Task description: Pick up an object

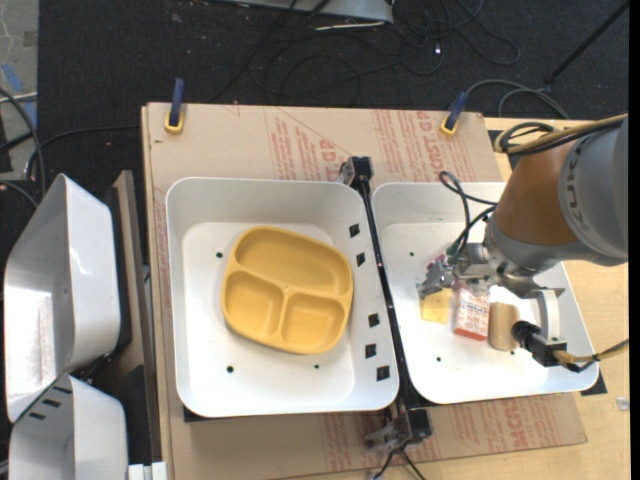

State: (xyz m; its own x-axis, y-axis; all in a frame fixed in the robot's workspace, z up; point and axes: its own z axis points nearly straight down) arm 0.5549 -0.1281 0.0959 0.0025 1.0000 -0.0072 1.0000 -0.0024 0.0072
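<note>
Approach step: gripper (437, 280) low over yellow block (435, 309) in right bin (430, 378), finger state can't tell; next needs centring, descent, closing.

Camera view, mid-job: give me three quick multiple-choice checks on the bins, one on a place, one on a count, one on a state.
1. Where does the yellow tray lie?
A. left bin
B. right bin
C. on the cardboard

2. How many compartments does the tray have?
A. two
B. three
C. five

3. How does the tray lie?
A. open side up
B. upside down
C. leaning on a bin wall

Answers:
1 A, it rests on the floor of the left bin, while the arm reaches over the right bin.
2 B, one long section and two smaller ones show.
3 A, its hollow compartments face the camera.
</note>
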